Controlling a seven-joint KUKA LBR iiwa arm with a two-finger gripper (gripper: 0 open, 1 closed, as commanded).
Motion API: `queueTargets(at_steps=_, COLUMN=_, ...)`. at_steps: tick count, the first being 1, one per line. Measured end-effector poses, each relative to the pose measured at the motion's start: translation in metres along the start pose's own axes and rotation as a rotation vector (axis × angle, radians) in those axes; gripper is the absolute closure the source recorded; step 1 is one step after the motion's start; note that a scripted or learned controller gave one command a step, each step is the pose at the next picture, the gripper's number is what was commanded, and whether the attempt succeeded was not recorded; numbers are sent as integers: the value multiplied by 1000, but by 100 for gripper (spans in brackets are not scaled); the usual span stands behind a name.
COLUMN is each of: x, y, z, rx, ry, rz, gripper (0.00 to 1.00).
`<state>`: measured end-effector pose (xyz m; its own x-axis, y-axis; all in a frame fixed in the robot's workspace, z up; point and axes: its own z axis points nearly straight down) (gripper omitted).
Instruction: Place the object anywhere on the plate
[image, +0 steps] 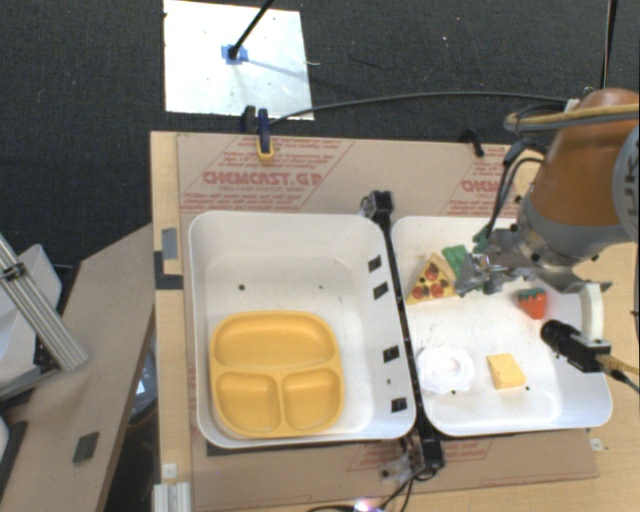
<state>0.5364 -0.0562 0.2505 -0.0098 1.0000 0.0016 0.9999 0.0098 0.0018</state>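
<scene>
the pincer (478, 275) sits low over the upper left part of the right bin (575, 412), at the end of the grey arm with its orange band (590, 160) coming in from the right. its dark tip is crowded against a green toy piece (456, 257) and the view is too cluttered there to tell how far apart it stands or whether it has hold of anything.

just left of the tip, touching or nearly touching the green piece, lies a toy pizza slice (433, 281), yellow with red spots, close to the bin's left wall. to the right of the pincer, under the arm's wrist, a small red and orange toy (533, 298) rests on the bin floor. nearer the front of the same bin lie a white crumpled object (445, 369) and, beside it to the right, a yellow cheese-like block (506, 371); the two are apart. a black cylindrical part (570, 345) hangs off the arm above the bin's right side.

the left bin (290, 240) holds the yellow divided plate (277, 372), with one wide compartment at the back and two smaller ones in front; it lies in the front left part of that bin, well apart from the pincer and all the toys. both bins rest on a sheet of cardboard (300, 170) on the counter.
</scene>
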Motion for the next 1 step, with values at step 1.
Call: queueTargets(at_steps=1, x=54, y=11, z=15, rx=1, ry=0, rz=0, gripper=100)
